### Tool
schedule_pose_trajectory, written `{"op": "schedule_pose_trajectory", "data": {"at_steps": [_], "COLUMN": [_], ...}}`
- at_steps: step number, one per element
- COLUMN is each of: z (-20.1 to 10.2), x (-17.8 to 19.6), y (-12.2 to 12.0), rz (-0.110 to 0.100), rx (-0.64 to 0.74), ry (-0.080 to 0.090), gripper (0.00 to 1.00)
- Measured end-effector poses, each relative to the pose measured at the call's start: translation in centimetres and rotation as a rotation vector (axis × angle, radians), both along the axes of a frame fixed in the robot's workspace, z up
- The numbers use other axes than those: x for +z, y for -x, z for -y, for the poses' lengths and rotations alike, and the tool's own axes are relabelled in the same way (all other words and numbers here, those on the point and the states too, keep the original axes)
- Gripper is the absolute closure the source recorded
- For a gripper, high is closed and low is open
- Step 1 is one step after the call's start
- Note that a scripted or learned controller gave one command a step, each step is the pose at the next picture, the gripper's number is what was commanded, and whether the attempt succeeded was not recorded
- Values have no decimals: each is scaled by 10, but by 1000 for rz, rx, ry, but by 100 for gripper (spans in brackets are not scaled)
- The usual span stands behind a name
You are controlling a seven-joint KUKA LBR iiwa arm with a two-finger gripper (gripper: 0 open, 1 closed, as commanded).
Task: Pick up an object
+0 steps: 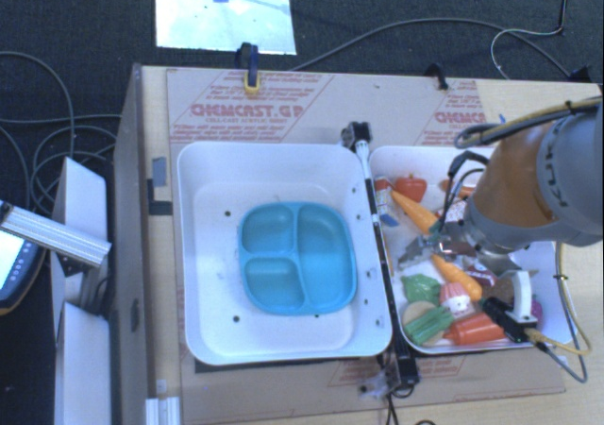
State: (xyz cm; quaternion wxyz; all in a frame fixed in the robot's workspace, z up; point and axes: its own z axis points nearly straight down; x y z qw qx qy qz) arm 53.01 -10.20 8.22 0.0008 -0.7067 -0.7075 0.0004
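We are looking down at two white bins. In the left bin a blue plate with three sections is lying flat. In the right bin toy food is lying in a pile. An orange carrot is slanting, with its long side running from upper left to lower right. Another carrot is slanting the same way. The gripper is hanging between them with its fingers apart, touching nothing that we can see. A green vegetable is lying near the front.
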Motion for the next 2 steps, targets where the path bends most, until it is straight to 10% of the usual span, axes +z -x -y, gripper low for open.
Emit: {"op": "schedule_pose_trajectory", "data": {"at_steps": [1,2], "z": [-1,-51], "x": [9,101], "y": [-2,-38], "rz": [1,2], "rx": [1,2], "ry": [-2,0], "gripper": [100,100]}}
